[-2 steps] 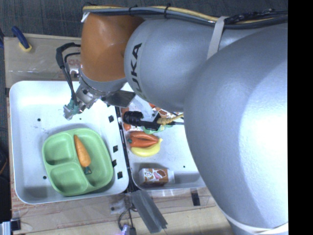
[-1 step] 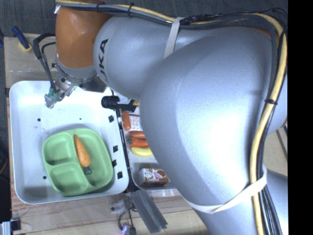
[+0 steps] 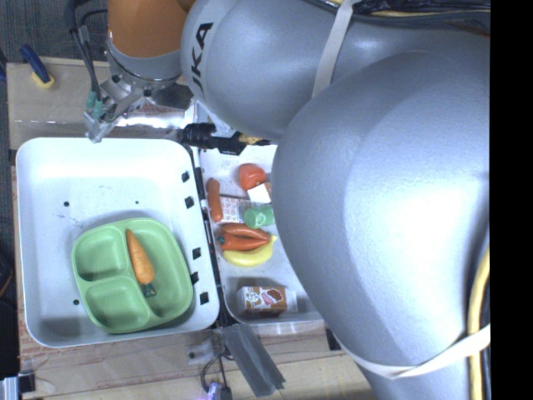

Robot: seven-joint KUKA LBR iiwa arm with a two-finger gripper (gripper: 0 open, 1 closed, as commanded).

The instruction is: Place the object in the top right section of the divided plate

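A green divided plate [image 3: 100,307] lies in the left white bin [image 3: 50,182], toward its front. An orange toy carrot [image 3: 139,261] rests in the plate's right-hand long section, its green stem pointing to the front. My gripper [image 3: 98,122] hangs over the far rim of the left bin, well above and behind the plate, with nothing seen between its fingers. The big grey arm covers most of the right side of the view.
The right bin [image 3: 250,311] holds a sausage [image 3: 215,200], a tomato-like red piece [image 3: 251,175], a green item [image 3: 258,217], a red pepper [image 3: 244,237], a banana [image 3: 250,257] and a small juice carton [image 3: 265,299]. A blue-and-yellow tool [image 3: 35,65] lies on the bench at far left.
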